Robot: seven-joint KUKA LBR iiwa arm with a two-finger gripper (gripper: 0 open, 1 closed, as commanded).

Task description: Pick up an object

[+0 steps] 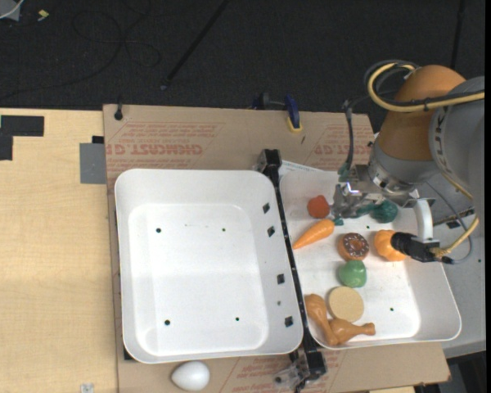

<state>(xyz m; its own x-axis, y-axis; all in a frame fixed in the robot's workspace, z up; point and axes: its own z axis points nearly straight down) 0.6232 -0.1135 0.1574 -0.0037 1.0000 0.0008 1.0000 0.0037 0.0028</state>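
My gripper (344, 207) hangs low over the back of the right bin (430, 309), reaching in from the right. Its metal fingers stand just right of a red-orange round piece (317, 206) and above an orange carrot (313, 234). A teal piece (384, 212) lies right beside the fingers. I see nothing clearly held between them. Further forward lie a brown round piece (354, 246), a green one (352, 274), a beige disc (345, 304) and a tan chicken leg (337, 326). An orange piece (384, 244) lies to the right.
The left bin (147, 219) sits beside the right one, with a black divider (280, 244) between them. A white egg (190, 375) lies on the bench in front of the left bin. A black-and-orange cable part (421, 249) runs from the arm over the right bin.
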